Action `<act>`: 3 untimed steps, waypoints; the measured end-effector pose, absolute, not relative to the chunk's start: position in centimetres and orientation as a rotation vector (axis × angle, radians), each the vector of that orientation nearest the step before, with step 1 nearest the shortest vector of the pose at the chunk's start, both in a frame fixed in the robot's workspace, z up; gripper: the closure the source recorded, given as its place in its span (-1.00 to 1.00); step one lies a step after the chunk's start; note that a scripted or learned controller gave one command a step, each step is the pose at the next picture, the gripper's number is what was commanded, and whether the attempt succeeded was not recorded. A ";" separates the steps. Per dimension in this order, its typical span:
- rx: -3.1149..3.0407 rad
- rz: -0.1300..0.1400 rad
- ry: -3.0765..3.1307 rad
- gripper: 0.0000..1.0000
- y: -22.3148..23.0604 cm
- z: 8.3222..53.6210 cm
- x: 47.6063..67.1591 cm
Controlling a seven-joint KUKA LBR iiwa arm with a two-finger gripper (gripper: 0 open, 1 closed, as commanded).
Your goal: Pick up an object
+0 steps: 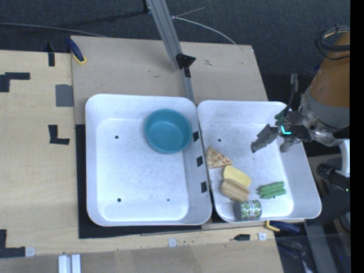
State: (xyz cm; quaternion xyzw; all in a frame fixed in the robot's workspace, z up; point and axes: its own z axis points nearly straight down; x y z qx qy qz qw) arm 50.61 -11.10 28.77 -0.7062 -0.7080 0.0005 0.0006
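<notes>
My gripper (267, 141) hangs over the right part of the right bin (239, 115), with dark fingers (260, 140) pointing down and left, open, and nothing between them. Below it and to its left lie a tan waffle-like wedge (215, 157), a yellow block (237, 176), a brown bread roll (233, 190), a green pod-shaped toy (271, 190) and a small green can (249, 210). A blue bowl (168, 131) sits in the left bin (114, 175), at its upper right.
A metal pole (165, 24) slants down from the top to the seam between the bins. The grey arm with its orange band (333, 87) stands at the right edge. Wooden bench (34, 152) surrounds the bins.
</notes>
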 end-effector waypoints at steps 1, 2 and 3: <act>-2.218 0.001 -2.223 -1.00 -11.1 28.8 50.6; -2.216 0.007 -2.219 -1.00 -10.0 23.3 50.2; -2.215 0.009 -2.217 -1.00 -9.6 16.9 50.4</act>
